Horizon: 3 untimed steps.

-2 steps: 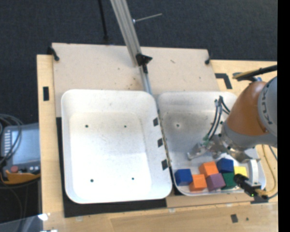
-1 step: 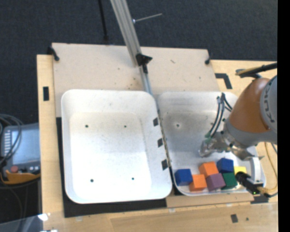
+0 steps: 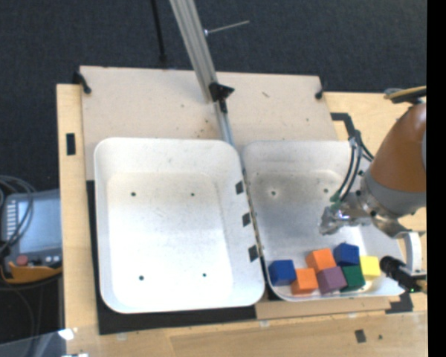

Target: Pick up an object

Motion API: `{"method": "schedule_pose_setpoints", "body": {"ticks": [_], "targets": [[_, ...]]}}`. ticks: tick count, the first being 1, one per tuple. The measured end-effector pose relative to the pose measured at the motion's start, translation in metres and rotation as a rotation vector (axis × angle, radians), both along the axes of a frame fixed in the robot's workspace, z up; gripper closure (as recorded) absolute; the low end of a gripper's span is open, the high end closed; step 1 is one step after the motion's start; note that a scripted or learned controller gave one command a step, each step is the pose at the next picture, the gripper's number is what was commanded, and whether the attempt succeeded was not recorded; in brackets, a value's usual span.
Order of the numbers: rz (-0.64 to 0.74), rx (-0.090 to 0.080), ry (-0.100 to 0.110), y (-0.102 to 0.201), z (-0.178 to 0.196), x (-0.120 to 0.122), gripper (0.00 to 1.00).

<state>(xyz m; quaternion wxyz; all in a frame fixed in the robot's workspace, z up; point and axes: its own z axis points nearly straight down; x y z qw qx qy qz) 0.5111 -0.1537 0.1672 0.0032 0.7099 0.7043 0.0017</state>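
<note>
the left bin (image 3: 171,225) has an open floor from wall to wall, so a gripper could come down anywhere in it. in the right bin (image 3: 297,192) the far and middle floor is open too; the near end is crowded by a tight cluster of blocks (image 3: 327,270), touching or just beside one another, close against the near wall. the gripper (image 3: 334,218) hangs just beyond the cluster, the arm (image 3: 401,162) covering the bin's right side. a slanted metal rail (image 3: 197,43) rises over the bench behind the bins, above their shared edge

light: even, bright overhead | shadows: soft, faint | glare: mild on white bins (image 3: 171,151) | focus: slightly soft
</note>
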Motion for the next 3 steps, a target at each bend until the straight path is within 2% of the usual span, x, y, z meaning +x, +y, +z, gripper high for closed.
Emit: {"method": "schedule_pose_setpoints", "body": {"ticks": [1, 2, 3], "targets": [[0.006, -0.001, -0.002, -0.009, 0.059, -0.004, 1.0], [0.011, 0.001, 0.002, -0.01, 0.083, -0.002, 1.0], [0.015, 0.002, 0.004, 0.034, 0.088, 0.023, 1.0]]}}
